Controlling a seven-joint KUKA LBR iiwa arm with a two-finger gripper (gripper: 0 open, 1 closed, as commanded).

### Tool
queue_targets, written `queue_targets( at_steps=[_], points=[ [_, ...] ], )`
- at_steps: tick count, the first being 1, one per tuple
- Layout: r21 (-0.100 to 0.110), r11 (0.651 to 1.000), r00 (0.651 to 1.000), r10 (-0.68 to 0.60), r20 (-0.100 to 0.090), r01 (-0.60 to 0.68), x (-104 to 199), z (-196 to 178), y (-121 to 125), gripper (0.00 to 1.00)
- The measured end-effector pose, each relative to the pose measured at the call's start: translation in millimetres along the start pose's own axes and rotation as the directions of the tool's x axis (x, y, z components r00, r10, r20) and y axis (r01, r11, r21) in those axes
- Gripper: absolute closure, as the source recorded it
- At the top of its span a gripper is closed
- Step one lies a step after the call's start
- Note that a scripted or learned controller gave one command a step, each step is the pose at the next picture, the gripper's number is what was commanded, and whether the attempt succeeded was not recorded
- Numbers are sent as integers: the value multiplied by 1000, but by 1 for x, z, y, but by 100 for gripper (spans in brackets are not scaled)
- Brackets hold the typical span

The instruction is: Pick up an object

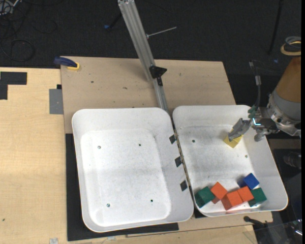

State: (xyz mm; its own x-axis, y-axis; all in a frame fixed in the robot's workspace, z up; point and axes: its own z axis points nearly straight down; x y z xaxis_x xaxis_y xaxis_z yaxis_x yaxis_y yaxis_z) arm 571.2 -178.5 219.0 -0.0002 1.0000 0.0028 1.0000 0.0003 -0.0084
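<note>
In the right bin (208, 121), my gripper (237, 131) reaches in from the right and hangs over the upper right part. A small yellow block (233, 142) sits right at its tip, partly covered by it; whether the block is gripped or only lying under the tip cannot be made out. Several blocks cluster at the bin's near edge: a green block (204, 195), an orange block (219, 190), a larger orange block (233, 199), a blue block (250, 180) and another green block (257, 195).
The left bin (122, 166) lies beside the right one, with black clips (177, 160) along the shared rim. A slanted aluminium rail (141, 44) rises behind the bins. The wooden bench (112, 85) extends behind and to the left.
</note>
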Motion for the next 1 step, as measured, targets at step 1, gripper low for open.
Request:
queue_targets(
  at_steps=[1],
  points=[
    [-5,1000,1000,0,1,0,0,-3,1,0]
  ],
)
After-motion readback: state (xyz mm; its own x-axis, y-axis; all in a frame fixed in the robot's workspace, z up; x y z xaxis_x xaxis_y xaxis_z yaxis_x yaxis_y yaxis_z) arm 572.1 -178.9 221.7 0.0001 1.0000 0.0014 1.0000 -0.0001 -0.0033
